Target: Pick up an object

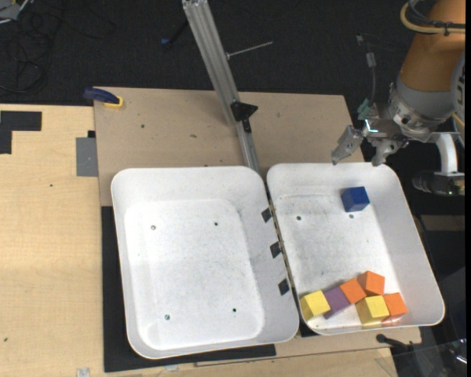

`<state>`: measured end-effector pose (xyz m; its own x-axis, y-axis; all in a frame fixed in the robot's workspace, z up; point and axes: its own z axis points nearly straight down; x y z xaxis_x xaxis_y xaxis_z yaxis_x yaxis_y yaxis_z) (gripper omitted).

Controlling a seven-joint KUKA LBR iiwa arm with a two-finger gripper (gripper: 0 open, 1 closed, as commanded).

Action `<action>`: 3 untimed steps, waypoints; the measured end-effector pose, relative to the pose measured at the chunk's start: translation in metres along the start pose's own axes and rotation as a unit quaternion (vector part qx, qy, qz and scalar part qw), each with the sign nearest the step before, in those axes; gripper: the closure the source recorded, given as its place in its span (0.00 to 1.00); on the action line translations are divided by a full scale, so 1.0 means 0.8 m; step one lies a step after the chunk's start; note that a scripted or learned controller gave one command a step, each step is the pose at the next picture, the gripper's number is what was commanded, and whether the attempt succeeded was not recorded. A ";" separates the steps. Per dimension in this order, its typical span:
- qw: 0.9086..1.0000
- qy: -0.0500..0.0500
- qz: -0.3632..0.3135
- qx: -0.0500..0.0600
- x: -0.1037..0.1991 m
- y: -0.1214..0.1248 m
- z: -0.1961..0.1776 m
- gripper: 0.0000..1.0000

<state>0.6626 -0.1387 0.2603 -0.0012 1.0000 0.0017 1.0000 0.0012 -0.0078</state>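
Arm: the grey arm with its orange band is reaching in from the right side of the tabletop, above the far right corner of the right bin.

Gripper: the gripper is hanging over the far rim of the right bin, its two fingers spread apart with nothing sitting between them.

Right bin: the right bin is lying by the tabletop's right edge, touching the left bin along its inner side.

Blue block: a blue block is sitting alone in the far part of the right bin, near the gripper but apart from it, and well apart from the other blocks.

Block cluster: the rest are crowding together in the near right corner of the right bin. A yellow block is lying at the cluster's left end, a purple block just beside it, an orange block next to that, another orange block farther back, a second yellow block toward the near rim, and a third orange block at the right end.

Left bin: the left bin is lying toward the middle of the tabletop.

Metal rail: a ribbed metal rail is slanting from the far edge down toward the gap between the bins.
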 end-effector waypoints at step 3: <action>1.000 0.000 0.001 0.000 -0.006 0.001 0.133 0.00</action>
<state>0.6624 -0.1431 0.1540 0.0009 1.0000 0.0009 1.0000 -0.0009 -0.0079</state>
